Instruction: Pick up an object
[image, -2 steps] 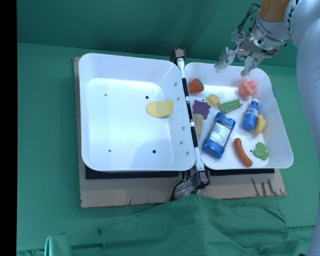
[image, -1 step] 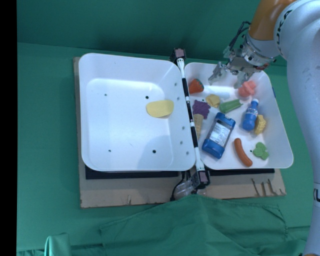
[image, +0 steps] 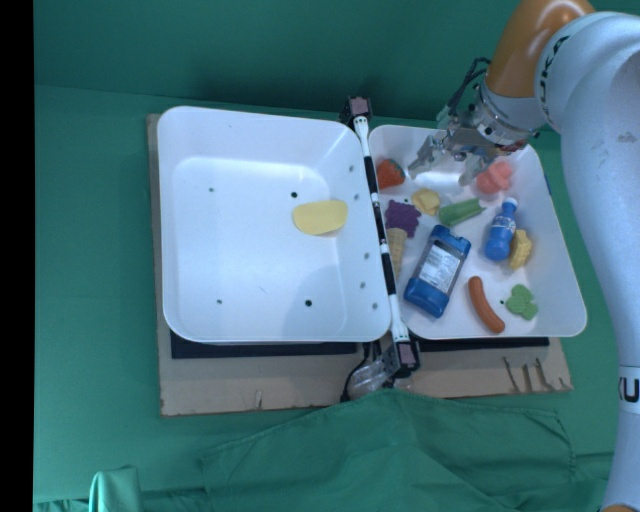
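While toys crowd the right bin (image: 560, 300), the left bin (image: 230, 260) lies mostly open.

Small toys crowd the right bin (image: 560, 300): a blue carton (image: 437, 270) lying flat, a blue bottle (image: 500, 230), an orange sausage (image: 486, 304), a green leaf (image: 521, 301)

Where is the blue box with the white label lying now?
The blue box lies in the right bin, near its left side, between the ice cream cone and the blue bottle.
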